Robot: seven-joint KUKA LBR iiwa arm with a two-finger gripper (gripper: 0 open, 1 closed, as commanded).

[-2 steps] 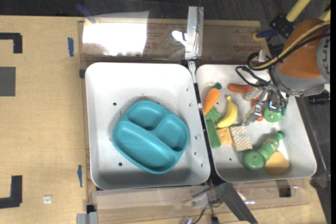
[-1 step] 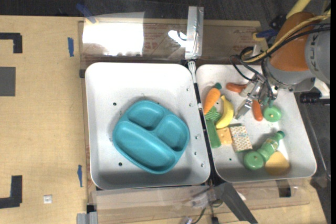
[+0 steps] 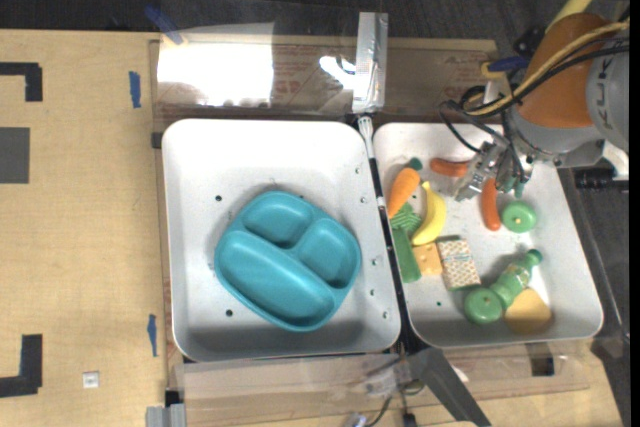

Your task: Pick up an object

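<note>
My gripper (image 3: 492,177) hangs over the far part of the right bin (image 3: 580,260), reaching in from the right. Just below its fingers lie a red chili-like piece (image 3: 489,208) and a green round piece (image 3: 518,217). A red-orange sausage piece (image 3: 449,167) lies to its left. Further left sit an orange carrot (image 3: 403,189) and a yellow banana (image 3: 432,216). Nothing shows between the fingers.
The right bin also holds a green strip (image 3: 407,250), a tan cracker block (image 3: 458,263), a green bottle (image 3: 515,277), a green ball (image 3: 482,305) and an orange wedge (image 3: 529,312). In the left bin (image 3: 200,165) lies a teal divided plate (image 3: 288,258).
</note>
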